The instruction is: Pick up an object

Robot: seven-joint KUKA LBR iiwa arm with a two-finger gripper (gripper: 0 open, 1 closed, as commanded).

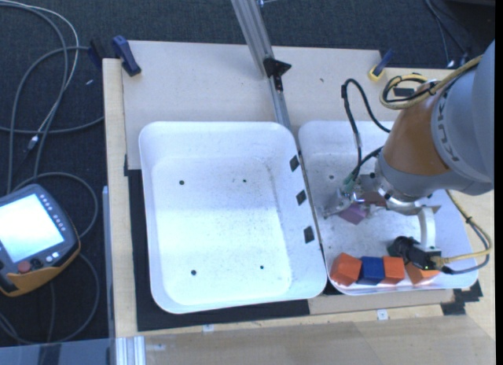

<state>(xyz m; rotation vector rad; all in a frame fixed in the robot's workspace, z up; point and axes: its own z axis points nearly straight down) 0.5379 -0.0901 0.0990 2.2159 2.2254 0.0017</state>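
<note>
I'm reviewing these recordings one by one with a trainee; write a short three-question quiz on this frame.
1. True or false: the purple object lies in the right bin.
2. Which colour sits between the two orange blocks along the right bin's near edge? A) blue B) green C) yellow
3. Fill in: the tool is over the ____ bin.

Key
1. True; it lies just below the tool.
2. A; the blue block sits between the orange blocks and.
3. right; the left bin lies on the other side.
</note>
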